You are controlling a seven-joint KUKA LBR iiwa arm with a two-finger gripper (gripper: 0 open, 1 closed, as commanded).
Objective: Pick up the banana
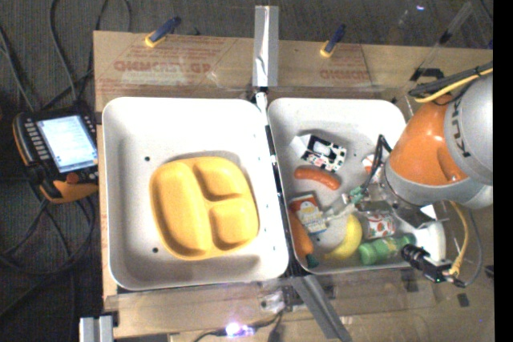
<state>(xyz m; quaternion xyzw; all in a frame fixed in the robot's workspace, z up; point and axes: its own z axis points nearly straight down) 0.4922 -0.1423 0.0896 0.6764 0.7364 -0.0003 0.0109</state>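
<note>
Seemingly mid-approach: gripper (350,204) hovered just above-left of the banana (346,238), nothing visibly held; finger spread, cannot tell. Next move likely called for descending squarely onto it.

Arm: one, grey, orange band (429,144) above the wrist; enters from the right edge, bent down and leftward. Wrist: angled down toward the near right. Gripper (353,204): metallic, low, at the arm's left end, pointing left; finger spacing not discernible from above.
</note>
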